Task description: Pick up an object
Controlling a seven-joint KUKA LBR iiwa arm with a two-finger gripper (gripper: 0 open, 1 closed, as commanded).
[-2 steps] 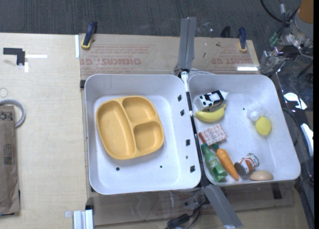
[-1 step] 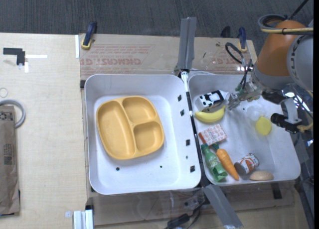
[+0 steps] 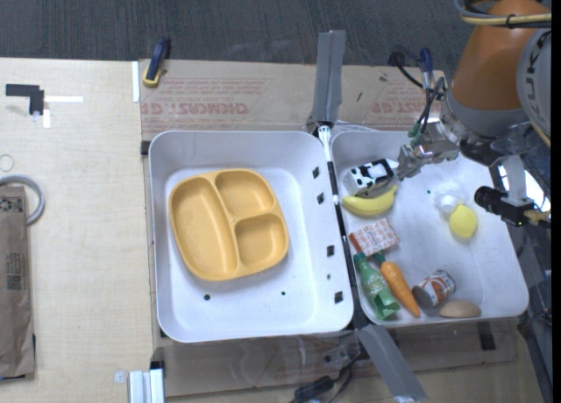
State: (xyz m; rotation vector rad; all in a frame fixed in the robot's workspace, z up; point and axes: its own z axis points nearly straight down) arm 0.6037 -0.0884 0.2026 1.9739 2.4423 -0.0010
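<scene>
The arm (image 3: 495, 60) comes in at about two o'clock and leans over the right-hand bin (image 3: 491, 305). Its hand (image 3: 410, 160) sits low near that bin's far-left part, just beside a small black-and-white toy (image 3: 370, 173). How far the hand stands open cannot be told from this view, and nothing can be seen gripped in it.

The things to pick lie in the right bin. A banana (image 3: 370, 203) lies touching the black-and-white toy on its six o'clock side. Toward six o'clock from the banana is a red and white packet (image 3: 374, 237), then a green bottle (image 3: 372, 280) with a carrot (image 3: 400, 288) lying against it. At about five o'clock in the bin are a small can (image 3: 436, 287) and a tan oval piece (image 3: 459, 308), close together. A lemon (image 3: 463, 222) rests at three o'clock, well apart from the rest.

The left bin (image 3: 175, 305) holds a yellow divided plate (image 3: 228, 222) with three compartments. A brown paper bag (image 3: 16, 279) lies on the bench (image 3: 79, 217) at nine o'clock.
</scene>
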